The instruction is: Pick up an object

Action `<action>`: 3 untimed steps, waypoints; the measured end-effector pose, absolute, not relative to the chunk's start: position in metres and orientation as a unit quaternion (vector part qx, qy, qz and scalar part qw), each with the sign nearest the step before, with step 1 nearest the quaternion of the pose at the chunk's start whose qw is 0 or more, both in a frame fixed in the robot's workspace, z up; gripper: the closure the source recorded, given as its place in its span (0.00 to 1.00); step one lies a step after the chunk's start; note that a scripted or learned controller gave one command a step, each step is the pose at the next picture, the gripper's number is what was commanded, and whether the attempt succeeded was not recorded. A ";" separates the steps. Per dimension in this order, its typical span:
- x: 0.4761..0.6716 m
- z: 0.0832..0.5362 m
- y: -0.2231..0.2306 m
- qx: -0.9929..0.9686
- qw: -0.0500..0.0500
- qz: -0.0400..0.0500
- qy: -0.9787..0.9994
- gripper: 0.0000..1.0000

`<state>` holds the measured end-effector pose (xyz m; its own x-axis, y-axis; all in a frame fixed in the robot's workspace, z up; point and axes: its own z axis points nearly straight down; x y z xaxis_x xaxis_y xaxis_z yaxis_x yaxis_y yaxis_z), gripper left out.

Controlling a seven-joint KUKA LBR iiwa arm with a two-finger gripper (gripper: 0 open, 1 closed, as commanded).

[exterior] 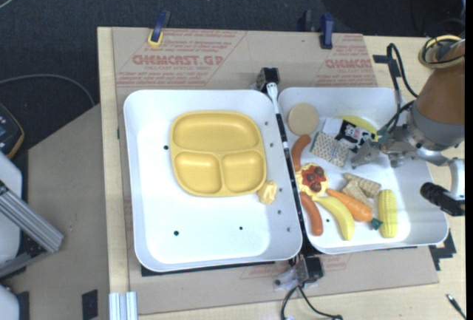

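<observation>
The right bin (pixel 414 237) holds several toy foods. A round tan cookie (pixel 303 119) lies at the back, with a grey waffle-patterned piece (pixel 329 148) and a yellow, black and white item (pixel 355 130) beside it. A red sausage (pixel 298 151), a pizza slice (pixel 312 178), another sausage (pixel 313 215), a banana (pixel 336 213), a carrot (pixel 356 206), a cracker (pixel 361 185) and a corn cob (pixel 386 212) lie nearer the front. My gripper (pixel 374 153) hangs low over the bin's middle right, just right of the waffle piece and above the cracker.
The left bin (pixel 148 185) bears a yellow divided plate (pixel 218 152) and a small pale yellow piece (pixel 267 193) by its right wall. The arm's orange band (pixel 446 93) stands over the right bin's far right edge. Clamps (pixel 157 29) sit at the back.
</observation>
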<state>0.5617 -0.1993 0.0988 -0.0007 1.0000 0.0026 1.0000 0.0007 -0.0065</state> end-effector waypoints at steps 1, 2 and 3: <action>0.562 0.084 -0.198 -0.707 0.002 0.001 -0.707 0.00; 0.562 0.096 -0.199 -0.707 0.000 0.000 -0.707 1.00; 0.574 0.148 -0.203 -0.707 -0.004 -0.001 -0.707 1.00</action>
<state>0.5736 -0.2029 0.1484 -0.0009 1.0000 -0.0033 1.0000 0.0009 0.0068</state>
